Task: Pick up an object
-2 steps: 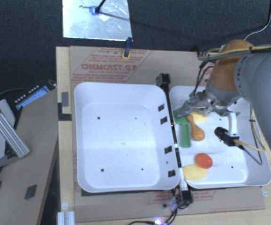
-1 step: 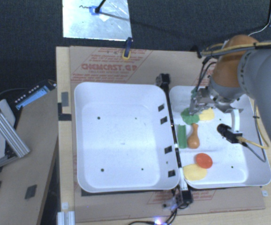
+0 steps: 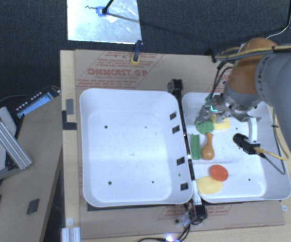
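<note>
Clutter in the right bin (image 3: 274, 185) sits mostly along the divider side, and the gripper (image 3: 209, 116) hangs over the far end of that cluster. I take the orange drumstick-shaped toy (image 3: 208, 146) as landmark, since it lies nearest below the gripper and looks the likeliest thing to be picked.

From this toy, the gripper is just beyond its far end, up the view, where a small green piece (image 3: 204, 127) and a pale yellow piece (image 3: 222, 123) lie close under the wrist. A green stick (image 3: 195, 146) lies just beside the toy on the divider side, roughly parallel to it. A red-orange round (image 3: 218, 173) and a yellow round (image 3: 209, 185) lie on the near side of the toy, a little apart from it and touching or nearly touching each other.

The toy's long axis runs near-to-far along the bin, its fat end nearer the camera, so the gripper meets it end-on and would probably have to close across that axis.

Whether the claw is spread or closed, I cannot tell; the wrist body hides it, and nothing is visibly held. The left bin (image 3: 130, 97) plays no part.
</note>
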`<state>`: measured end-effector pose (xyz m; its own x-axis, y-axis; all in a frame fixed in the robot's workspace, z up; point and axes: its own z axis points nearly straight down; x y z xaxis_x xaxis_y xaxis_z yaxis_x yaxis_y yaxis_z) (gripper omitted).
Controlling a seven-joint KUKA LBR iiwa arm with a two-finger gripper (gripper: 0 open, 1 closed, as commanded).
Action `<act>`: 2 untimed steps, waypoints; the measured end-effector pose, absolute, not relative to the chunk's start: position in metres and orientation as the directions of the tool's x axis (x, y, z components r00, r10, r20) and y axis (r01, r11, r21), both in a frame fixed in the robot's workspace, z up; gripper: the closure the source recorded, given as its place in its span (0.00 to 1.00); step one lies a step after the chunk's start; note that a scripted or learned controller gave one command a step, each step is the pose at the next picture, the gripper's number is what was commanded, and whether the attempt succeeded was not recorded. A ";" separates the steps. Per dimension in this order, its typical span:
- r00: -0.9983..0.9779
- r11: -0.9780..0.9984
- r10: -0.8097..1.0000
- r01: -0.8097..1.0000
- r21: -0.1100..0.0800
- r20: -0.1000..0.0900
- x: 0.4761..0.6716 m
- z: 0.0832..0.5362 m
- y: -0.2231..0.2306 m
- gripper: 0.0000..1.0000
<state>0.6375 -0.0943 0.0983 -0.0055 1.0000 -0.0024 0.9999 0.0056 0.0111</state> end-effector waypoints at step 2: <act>0.004 -0.004 1.000 1.000 0.001 -0.003 0.636 0.097 -0.138 0.00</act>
